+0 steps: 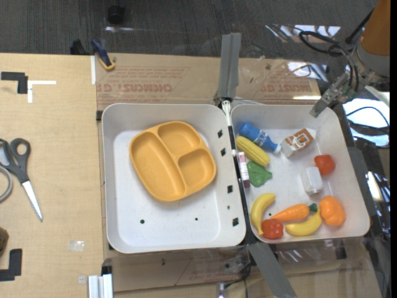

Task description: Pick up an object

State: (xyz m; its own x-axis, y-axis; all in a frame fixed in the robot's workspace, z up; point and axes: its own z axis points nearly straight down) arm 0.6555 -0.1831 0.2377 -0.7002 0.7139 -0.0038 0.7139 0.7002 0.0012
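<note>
The arm's grey two-finger jaws hang over the upper right corner of the right shallow white bin; whether they are parted or closed cannot be told, and nothing is seen held. That bin contains a blue plastic bottle, a yellow corn cob, a small brown-and-white carton, a red tomato, an orange carrot and two yellow bananas. The left shallow white bin carries a yellow sectioned plastic plate. Grey-handled scissors lie on the bench, well left
</note>
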